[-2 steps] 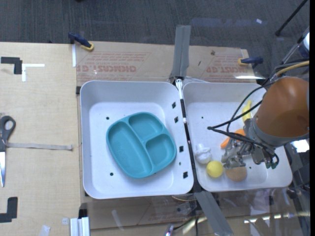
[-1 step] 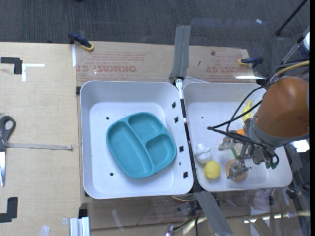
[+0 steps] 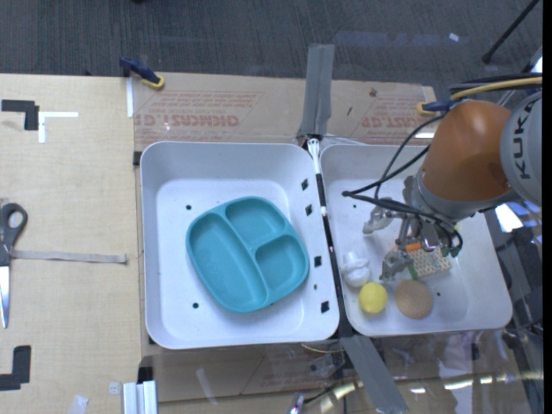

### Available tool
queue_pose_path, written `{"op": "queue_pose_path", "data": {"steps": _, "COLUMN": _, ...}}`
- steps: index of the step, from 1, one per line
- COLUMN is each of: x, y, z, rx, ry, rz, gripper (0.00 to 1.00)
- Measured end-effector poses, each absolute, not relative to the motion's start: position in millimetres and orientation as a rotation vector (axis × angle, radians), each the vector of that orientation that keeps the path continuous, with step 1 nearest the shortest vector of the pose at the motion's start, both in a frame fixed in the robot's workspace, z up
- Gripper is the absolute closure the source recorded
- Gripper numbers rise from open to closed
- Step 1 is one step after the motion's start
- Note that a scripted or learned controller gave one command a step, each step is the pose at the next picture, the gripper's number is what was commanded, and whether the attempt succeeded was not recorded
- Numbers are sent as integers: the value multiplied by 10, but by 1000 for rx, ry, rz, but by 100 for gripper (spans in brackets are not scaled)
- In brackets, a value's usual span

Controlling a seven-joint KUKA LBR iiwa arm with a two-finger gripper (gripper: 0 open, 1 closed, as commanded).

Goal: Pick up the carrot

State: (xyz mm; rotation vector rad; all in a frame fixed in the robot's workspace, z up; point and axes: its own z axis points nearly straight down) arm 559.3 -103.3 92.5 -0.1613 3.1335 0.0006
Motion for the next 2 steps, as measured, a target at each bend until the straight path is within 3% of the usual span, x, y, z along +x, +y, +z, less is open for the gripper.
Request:
{"op": "queue_pose_path", "data": {"steps": 1, "x": 5612, "y": -1029, "z": 1030, "rx": -162, "ry": 3128, "rz": 0, "gripper": 100}}
{"op": "queue_pose_path", "data": {"steps": 2, "x": 5845, "y": -854, "z": 2575, "rx": 28, "ry": 3135, "rz": 0, "gripper": 100}}
